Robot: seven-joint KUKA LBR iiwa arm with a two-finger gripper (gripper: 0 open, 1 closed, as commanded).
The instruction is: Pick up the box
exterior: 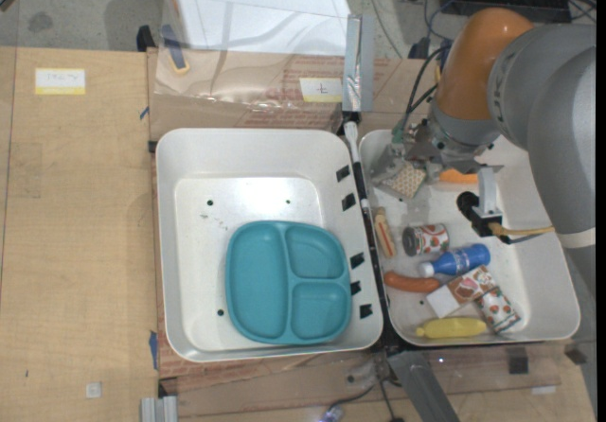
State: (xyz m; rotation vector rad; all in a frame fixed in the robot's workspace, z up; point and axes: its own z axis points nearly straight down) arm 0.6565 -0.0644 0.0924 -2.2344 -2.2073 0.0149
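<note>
Left of the pincer [409, 157], the left bin [180, 221] carries a teal divided tray [284, 280], while the right bin [559, 302] lies under and below it. Just beneath the pincer sits a patterned packet [407, 182]; whether its fingers are spread or closed I cannot tell. Well below it, among a can [425, 239], a blue bottle [458, 261] and a yellow piece [453, 326], lies the box [457, 291].

Bench [76, 221]: pale wood, carries two white bins touching side by side. Left bin [180, 221] and right bin [554, 307] both sit on brown cardboard [246, 108]. A white label [60, 80] is stuck to the bench top, far left.
</note>
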